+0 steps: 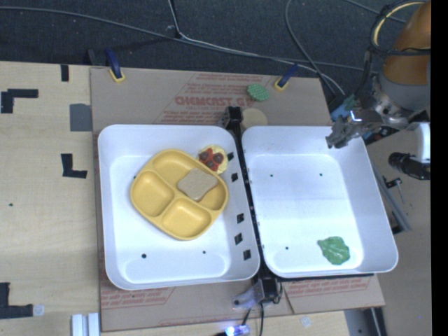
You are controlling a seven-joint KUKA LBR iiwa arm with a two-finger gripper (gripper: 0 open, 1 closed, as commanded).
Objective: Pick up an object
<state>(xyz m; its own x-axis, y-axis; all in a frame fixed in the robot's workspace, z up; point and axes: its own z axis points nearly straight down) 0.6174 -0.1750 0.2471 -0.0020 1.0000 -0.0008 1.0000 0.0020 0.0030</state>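
A: Where is the gripper (pixel 341 136) right now?

B: At the far right corner of the right bin (pixel 308 187), over its rim. The arm (pixel 402 54) comes in from the right, wrist bent down toward the bin. I cannot tell how its tip is set; it is too small and dark.

A: And what could it pick?

B: The nearest candidate is the green object (pixel 334 249), well apart from the gripper, toward the near edge of the same bin. It lies flat on the bin floor, alone.

A: How would it handle?

B: It looks like a small, soft, crumpled piece, likely light and yielding. I would judge a pinch straight down across its middle as best, since it sits low.

A: Anything else?

B: Across the divider, far to the gripper's left, the left bin (pixel 119 208) holds a yellow tray (pixel 157 194) with 4 compartments, a tan slab (pixel 197 183) resting on it, and a small red and yellow piece (pixel 213 157) touching its far edge. The tray looks stiff, smooth and wide, harder to grip.
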